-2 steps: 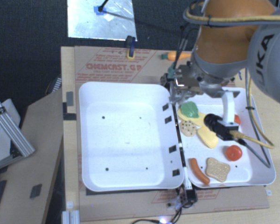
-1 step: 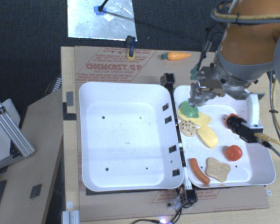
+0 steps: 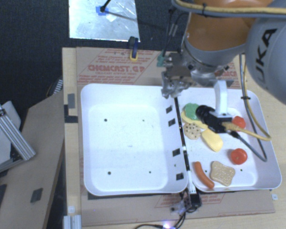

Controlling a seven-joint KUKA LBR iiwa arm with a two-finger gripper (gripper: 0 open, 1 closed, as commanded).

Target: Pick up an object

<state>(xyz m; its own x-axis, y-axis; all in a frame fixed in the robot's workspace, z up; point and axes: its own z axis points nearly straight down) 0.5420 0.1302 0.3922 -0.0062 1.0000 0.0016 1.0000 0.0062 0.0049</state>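
- The gripper [image 3: 173, 88] is hovering over the far end of the divider [image 3: 179, 140] between the 2 bins; whether it is open or closed cannot be told.
- The green piece [image 3: 190, 110], nearest, is lying in the right bin [image 3: 260, 171], just rightward and nearer the camera.
- A round cracker [image 3: 191, 130] is crowding it; the left bin [image 3: 128, 142] is offering open room.

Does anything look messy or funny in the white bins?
Nothing looks spilled or broken. The toy foods, like the sausage and toast, all lie inside the right bin. The hand is over the strip between the bins, off the food.
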